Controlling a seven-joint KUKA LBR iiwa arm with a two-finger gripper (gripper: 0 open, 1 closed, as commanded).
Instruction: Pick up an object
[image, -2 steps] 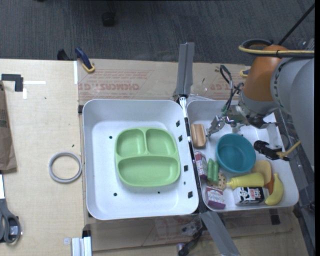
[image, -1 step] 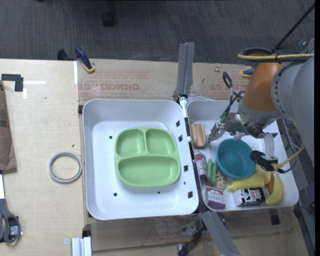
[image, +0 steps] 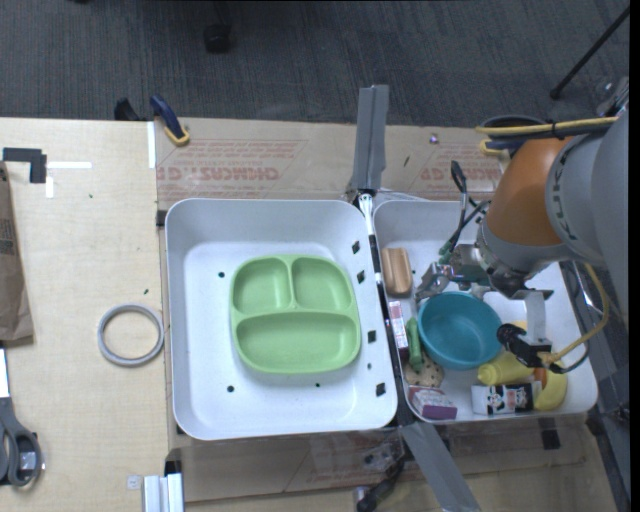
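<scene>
The right bin (image: 580, 300) holds a blue bowl (image: 458, 332), a tan block (image: 397, 270), a yellow bottle (image: 518, 373), a pink and white box (image: 432, 404) and several smaller items along its left wall. My gripper (image: 441, 277) hangs low in this bin, just above the bowl's upper-left rim and right of the tan block. The grey arm with its orange band (image: 530, 195) comes in from the right and hides the bin's back right corner. In the left bin (image: 190, 300) a green divided plate (image: 295, 314) lies flat.
On the bench left of the bins lie a grey tape ring (image: 130, 333), scissors (image: 15, 455) at the lower left and a brown bag (image: 10, 260) at the edge. A blue clamp (image: 170, 118) sits at the back. A metal divider (image: 371, 140) rises between the bins.
</scene>
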